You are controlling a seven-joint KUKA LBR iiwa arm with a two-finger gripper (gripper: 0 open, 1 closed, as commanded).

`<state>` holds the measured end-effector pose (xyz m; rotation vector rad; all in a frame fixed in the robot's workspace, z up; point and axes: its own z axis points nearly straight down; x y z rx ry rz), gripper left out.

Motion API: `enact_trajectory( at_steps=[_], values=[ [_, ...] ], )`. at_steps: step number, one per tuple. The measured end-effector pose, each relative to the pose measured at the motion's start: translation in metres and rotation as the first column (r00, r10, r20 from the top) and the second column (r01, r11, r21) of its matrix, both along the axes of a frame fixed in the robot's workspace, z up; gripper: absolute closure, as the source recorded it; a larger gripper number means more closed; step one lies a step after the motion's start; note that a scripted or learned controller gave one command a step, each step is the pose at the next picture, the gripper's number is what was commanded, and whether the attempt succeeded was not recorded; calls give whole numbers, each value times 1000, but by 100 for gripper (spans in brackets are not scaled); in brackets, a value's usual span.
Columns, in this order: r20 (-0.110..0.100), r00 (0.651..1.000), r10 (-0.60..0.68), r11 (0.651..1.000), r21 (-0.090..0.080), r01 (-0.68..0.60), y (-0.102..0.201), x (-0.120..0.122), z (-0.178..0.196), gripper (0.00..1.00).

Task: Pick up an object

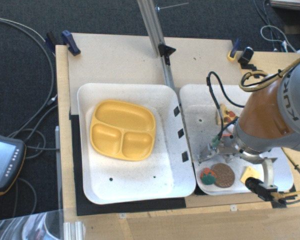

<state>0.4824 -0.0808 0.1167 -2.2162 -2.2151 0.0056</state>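
Orange arm band (pixel 270 111) reads "KU".

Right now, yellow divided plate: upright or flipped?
Upright: the yellow plate lies flat in the left bin, its three compartments facing up.

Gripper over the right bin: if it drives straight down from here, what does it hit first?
Probably the right bin's bare floor, just up and left of the brown disc. The gripper points down there beneath the wrist, but one slanted view leaves depth unclear.
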Motion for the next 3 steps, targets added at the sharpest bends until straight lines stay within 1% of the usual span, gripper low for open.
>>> enact_trajectory(
  at_steps=[1,2,3],
  values=[
    [9,1000,1,1000,-1,-1,0,2,13,100],
    [14,1000,2,1000,-4,-2,-4,5,57,100],
    [15,1000,2,1000,-4,-2,-6,2,101,100]
  ],
)
